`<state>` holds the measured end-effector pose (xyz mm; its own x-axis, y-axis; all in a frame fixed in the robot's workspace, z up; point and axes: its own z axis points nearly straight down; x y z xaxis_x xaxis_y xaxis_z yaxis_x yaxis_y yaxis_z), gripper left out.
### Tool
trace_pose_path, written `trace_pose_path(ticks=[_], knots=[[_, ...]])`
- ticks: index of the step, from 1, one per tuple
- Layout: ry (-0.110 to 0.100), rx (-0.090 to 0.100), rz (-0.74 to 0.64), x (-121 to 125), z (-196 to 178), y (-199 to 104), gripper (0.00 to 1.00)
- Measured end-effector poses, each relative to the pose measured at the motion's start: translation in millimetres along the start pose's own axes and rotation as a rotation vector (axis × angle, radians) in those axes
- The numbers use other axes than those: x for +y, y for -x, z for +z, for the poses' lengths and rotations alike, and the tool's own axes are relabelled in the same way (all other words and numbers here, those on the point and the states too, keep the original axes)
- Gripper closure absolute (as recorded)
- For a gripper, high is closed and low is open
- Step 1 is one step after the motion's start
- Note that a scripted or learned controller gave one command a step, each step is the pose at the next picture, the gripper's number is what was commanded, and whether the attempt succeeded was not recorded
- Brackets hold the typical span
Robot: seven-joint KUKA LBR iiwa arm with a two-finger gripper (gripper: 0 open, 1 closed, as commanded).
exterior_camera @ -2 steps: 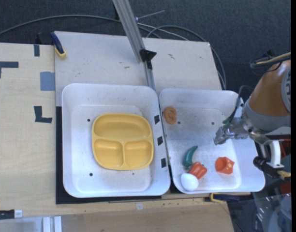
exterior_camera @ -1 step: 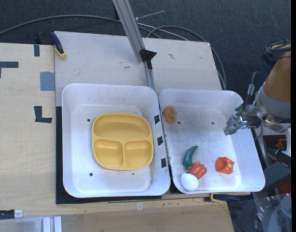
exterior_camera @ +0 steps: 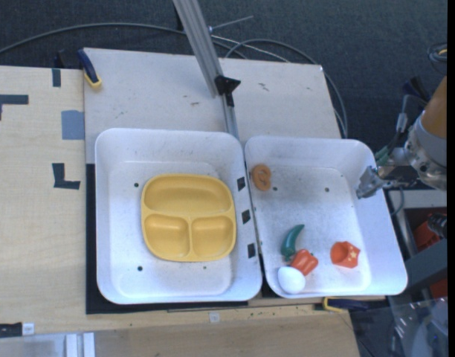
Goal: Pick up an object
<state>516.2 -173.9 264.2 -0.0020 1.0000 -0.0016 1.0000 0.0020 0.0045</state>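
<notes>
Yellow divided plate [exterior_camera: 189, 216] fills the left bin [exterior_camera: 108, 199], leaving the right bin [exterior_camera: 383, 236] as landmark: 1 brown disc [exterior_camera: 262, 176] near its left wall, green piece [exterior_camera: 293, 238], white egg [exterior_camera: 291, 279] and 2 orange-red pieces [exterior_camera: 304, 261] [exterior_camera: 345, 253] toward its front. Gripper [exterior_camera: 367, 182] hovers at its right rim, empty; finger spread unclear.

Two white bins [exterior_camera: 108, 222] side by side on a worktop [exterior_camera: 34, 199].
A metal rail [exterior_camera: 198, 32] slants down from above to the seam between them; a blue and yellow clamp [exterior_camera: 88, 68] grips the white board [exterior_camera: 160, 95] behind, grey tape patches [exterior_camera: 73, 123] mark the wood, and cables [exterior_camera: 138, 28] loop over dark carpet [exterior_camera: 346, 21].
</notes>
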Motion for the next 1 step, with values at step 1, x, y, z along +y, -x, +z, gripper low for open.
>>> trace_pose_path(ticks=[1], knots=[[-0.002, 0.000, 0.000, 0.9, -30.4, -0.1, 1.00]])
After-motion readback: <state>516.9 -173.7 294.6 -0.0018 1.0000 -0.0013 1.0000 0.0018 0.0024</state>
